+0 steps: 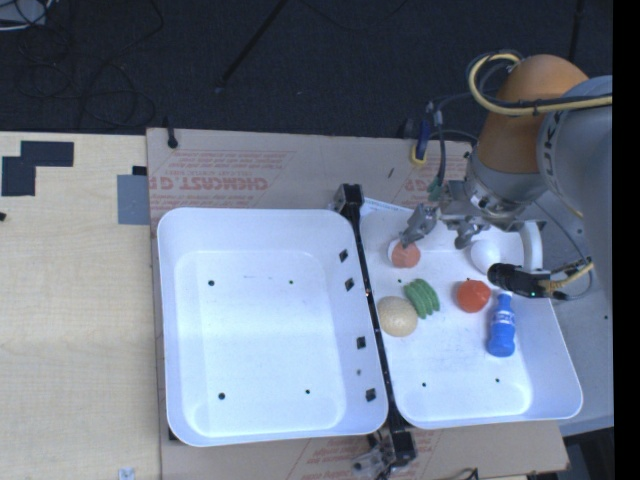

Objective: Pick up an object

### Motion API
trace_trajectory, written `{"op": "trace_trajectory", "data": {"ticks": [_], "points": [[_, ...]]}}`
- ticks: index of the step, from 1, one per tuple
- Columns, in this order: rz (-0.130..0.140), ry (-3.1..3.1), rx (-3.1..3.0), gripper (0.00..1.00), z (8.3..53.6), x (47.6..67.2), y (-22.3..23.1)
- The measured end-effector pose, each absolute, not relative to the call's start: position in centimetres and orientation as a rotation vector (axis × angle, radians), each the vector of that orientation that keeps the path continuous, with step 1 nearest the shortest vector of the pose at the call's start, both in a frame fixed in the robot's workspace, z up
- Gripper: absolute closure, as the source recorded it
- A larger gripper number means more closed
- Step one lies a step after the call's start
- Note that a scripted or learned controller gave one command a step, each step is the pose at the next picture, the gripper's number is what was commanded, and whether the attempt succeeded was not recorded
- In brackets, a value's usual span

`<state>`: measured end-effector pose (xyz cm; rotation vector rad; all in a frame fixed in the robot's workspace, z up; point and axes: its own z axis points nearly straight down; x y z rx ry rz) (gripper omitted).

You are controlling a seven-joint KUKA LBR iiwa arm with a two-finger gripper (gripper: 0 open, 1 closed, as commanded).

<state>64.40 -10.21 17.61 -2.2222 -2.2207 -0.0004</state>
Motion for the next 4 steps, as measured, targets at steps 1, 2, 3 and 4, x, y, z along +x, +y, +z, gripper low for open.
{"op": "trace_trajectory", "data": {"ticks": [1,2,3,4], "points": [[0.007,-2.218,-2.216,0.0,12.5,64.2,-9.3],[-0.005,-2.225,-2.229,0.0,23.9,64.3,-13.5],[0.007,-2.22,-2.212,0.0,14.3,64.3,-8.2],[0.004,-2.221,-2.216,1.0,15.8,64.3,-8.5]]}}
